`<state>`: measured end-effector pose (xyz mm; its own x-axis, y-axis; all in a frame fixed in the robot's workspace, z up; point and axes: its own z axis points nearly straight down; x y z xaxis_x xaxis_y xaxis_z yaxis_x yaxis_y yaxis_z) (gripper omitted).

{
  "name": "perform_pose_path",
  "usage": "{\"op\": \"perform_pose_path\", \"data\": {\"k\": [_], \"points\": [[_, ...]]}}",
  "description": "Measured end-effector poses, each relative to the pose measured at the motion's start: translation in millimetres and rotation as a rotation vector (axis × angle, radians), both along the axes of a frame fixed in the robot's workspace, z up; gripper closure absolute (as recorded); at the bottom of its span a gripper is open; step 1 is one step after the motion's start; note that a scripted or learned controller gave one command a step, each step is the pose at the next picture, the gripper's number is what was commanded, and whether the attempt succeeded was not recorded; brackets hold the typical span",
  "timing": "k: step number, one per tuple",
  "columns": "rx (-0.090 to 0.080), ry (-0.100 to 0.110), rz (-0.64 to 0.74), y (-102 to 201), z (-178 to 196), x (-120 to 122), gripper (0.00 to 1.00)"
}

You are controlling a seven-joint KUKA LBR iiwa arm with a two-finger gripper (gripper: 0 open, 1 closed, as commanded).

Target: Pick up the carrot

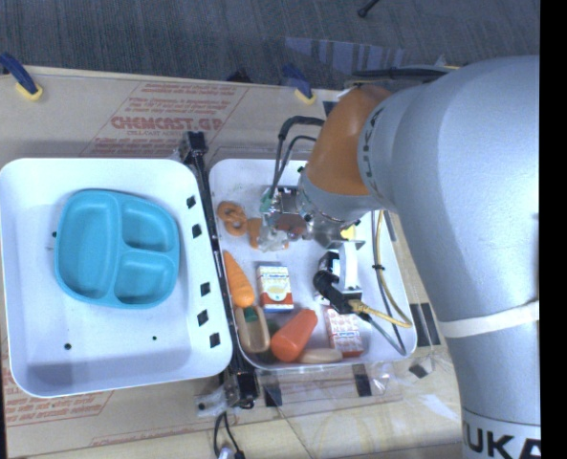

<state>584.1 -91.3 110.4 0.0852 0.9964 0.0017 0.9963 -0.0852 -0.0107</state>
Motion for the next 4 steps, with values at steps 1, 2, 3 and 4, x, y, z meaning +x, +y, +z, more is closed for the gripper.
{"op": "perform_pose_path", "data": {"k": [1,2,3,4], "points": [[0.0,0.0,0.001,0,0,0,0.0],[-0.004,-0.009,0.126,-72,-18,21,0.0],[0.0,-0.006,0.034,-15,-19,11,0.0],[-0.003,-0.021,0.075,7,88,76,0.0]]}}
